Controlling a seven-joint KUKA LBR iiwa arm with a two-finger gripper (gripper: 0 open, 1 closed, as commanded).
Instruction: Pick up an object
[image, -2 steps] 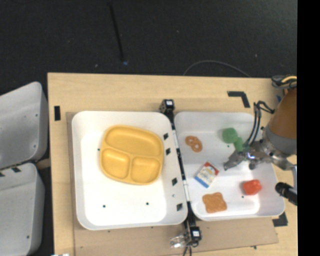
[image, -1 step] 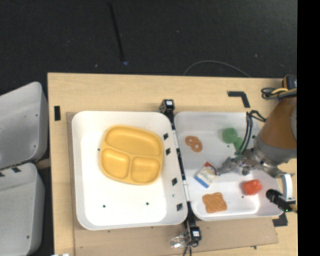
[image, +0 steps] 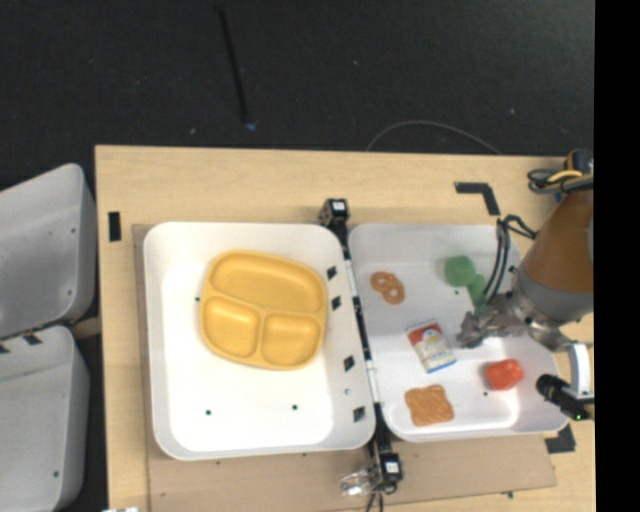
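The right bin (image: 400, 240) holds several small items: a brown pretzel (image: 387, 287), a green object (image: 460, 270), a white and red carton (image: 431, 346), a red object (image: 503, 374) and a brown toast slice (image: 429, 405). My gripper (image: 472, 331) hangs low in this bin, just right of the carton and left of the red object. Nothing shows between its fingers. The arm with its orange band (image: 560, 250) comes in from the right.
The left bin (image: 170, 400) carries a yellow divided plate (image: 262, 308). Black clips (image: 333, 211) sit along the seam between the bins. Cables (image: 500, 250) trail near the wrist. Wooden bench (image: 120, 180) surrounds both bins.
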